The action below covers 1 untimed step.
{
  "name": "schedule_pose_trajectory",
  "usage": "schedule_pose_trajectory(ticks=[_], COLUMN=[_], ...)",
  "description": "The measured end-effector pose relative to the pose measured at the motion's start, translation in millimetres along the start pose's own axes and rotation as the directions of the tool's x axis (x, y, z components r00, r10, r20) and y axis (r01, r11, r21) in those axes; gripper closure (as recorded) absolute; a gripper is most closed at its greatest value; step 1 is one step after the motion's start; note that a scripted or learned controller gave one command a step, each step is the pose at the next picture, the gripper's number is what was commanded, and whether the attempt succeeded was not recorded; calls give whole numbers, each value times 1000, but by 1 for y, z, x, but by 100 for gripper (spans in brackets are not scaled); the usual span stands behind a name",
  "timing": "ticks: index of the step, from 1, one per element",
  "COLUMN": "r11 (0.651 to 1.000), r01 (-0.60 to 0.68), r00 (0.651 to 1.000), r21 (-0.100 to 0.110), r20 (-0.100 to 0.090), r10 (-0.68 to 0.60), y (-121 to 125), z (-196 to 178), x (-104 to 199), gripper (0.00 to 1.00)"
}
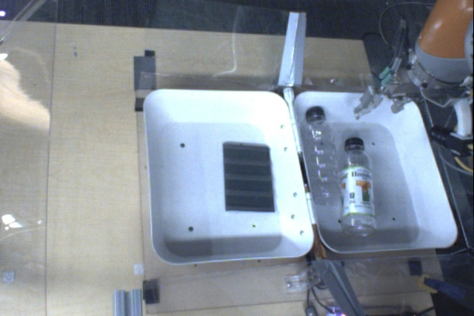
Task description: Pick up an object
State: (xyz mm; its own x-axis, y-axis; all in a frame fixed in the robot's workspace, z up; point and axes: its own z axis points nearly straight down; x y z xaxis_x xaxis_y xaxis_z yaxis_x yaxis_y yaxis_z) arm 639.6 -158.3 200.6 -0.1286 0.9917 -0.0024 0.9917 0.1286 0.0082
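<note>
Bins: two white trays side by side on the worktop [89, 159], so we can work either one.
Left bin [170, 159]: a dark ribbed block [248, 176] lies flat at its middle.
Right bin [437, 211]: a labelled bottle [357, 189] and a clear bottle [318, 155] lie side by side, both within our reach.
Gripper [379, 96]: poised over the right bin's far rim, carrying nothing; we cannot tell how wide it stands.
</note>
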Motion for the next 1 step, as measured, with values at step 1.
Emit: schedule_pose_trajectory(ticks=[1], r11=[1000], r01=[-28], r00=[1000], r21=[-2], r20=[0], r10=[28], y=[-27], z=[112], x=[-2], gripper=[0])
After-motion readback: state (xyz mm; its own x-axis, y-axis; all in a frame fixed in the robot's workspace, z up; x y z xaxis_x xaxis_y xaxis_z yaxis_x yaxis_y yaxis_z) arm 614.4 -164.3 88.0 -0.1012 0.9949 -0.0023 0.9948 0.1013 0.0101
